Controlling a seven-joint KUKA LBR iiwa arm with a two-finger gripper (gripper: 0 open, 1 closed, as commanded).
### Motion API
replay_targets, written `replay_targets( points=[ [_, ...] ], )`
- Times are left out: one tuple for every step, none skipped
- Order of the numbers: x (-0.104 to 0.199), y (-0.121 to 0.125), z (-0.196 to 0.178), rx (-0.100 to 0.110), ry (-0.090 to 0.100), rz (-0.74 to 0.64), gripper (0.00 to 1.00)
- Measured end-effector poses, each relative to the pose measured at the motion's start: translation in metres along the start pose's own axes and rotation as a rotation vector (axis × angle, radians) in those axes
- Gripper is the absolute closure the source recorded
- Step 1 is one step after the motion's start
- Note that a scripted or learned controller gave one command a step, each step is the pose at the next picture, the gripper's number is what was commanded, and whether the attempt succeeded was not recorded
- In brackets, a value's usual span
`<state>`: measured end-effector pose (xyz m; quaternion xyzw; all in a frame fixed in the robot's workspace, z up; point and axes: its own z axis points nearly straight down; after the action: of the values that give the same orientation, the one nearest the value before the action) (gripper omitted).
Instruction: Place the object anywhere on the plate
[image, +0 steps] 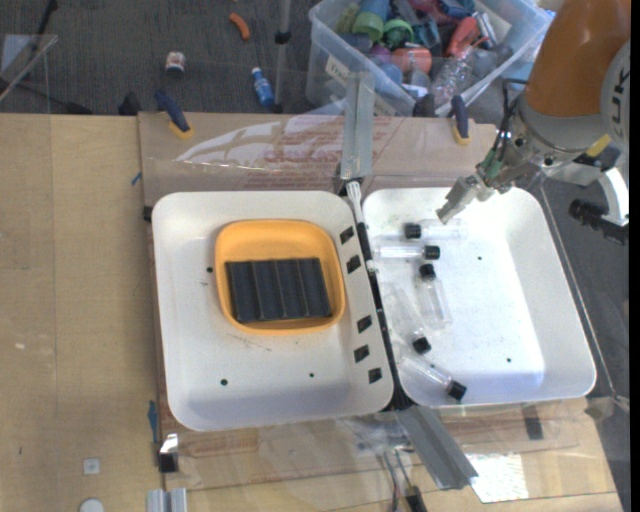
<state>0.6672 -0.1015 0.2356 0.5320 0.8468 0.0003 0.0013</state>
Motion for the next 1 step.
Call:
replay_targets(
  points=[
    [-0.0377,-0.0180,0.0231,0.000,0.000,-0.088,0.00]
  ],
)
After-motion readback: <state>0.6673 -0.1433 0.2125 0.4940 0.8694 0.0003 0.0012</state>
